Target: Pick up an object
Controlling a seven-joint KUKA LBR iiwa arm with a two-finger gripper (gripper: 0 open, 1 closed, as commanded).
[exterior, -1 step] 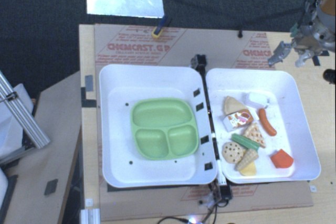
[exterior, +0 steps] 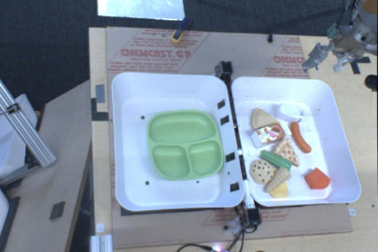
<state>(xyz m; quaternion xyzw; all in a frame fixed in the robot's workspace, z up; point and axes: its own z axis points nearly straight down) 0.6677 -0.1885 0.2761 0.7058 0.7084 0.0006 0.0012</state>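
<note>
Currently my two-finger metal gripper (exterior: 326, 61) hangs above the bench at the upper right, outside the right-hand shallow white plastic bin (exterior: 339, 127) and beyond its far corner. Its two pale fingers are spread apart, with nothing between them.

The right bin holds a cluster of small toy food pieces of smooth moulded plastic. A glossy orange-red sausage (exterior: 300, 137) lies aslant near the centre. An orange-red wedge-shaped block (exterior: 318, 179) sits near the front right corner, apart from the rest. A round tan cookie with dark specks (exterior: 260, 171) lies at the front left, just beside a ribbed tan waffle cone (exterior: 277, 178). A flat green strip (exterior: 276, 159) lies touching a triangular pizza slice (exterior: 287, 152). A white rounded piece (exterior: 290, 111) sits nearest the far wall.

The left-hand shallow white plastic bin (exterior: 130, 97) holds a matte light green tray with three compartments (exterior: 185, 144), one long and two smaller.
</note>
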